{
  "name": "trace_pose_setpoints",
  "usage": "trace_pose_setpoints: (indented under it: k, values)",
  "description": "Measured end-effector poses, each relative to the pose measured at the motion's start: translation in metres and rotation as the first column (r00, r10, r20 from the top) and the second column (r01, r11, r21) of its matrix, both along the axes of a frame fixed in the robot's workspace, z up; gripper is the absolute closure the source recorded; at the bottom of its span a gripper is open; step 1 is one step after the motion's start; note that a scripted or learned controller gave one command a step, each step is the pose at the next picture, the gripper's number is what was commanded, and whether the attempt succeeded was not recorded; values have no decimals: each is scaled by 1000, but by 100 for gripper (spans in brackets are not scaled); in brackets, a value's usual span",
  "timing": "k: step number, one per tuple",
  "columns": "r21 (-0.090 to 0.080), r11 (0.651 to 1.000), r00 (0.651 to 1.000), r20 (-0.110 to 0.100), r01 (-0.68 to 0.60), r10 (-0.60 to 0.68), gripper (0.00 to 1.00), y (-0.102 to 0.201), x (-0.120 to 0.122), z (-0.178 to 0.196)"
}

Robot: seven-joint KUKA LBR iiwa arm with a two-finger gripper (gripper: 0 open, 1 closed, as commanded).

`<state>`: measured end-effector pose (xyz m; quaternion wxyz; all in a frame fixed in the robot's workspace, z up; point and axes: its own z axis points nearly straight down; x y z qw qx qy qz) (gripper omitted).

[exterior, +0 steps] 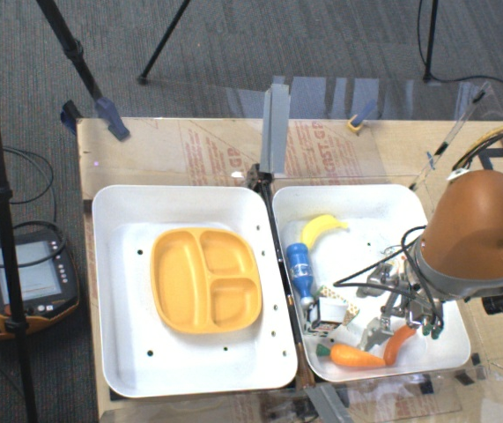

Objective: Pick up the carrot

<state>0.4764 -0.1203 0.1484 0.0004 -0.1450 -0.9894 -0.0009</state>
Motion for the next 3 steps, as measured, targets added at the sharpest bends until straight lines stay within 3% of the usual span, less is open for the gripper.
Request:
trace_pose_setpoints:
  k: [1,2,3]
  values:
    - [0,963,963,0,-268,268,0,14,-1,-62]
    - [2,965,965,-1,-262,262,100,14,0,-53]
    - [0,997,997,0,-81,81,100,46,0,68]
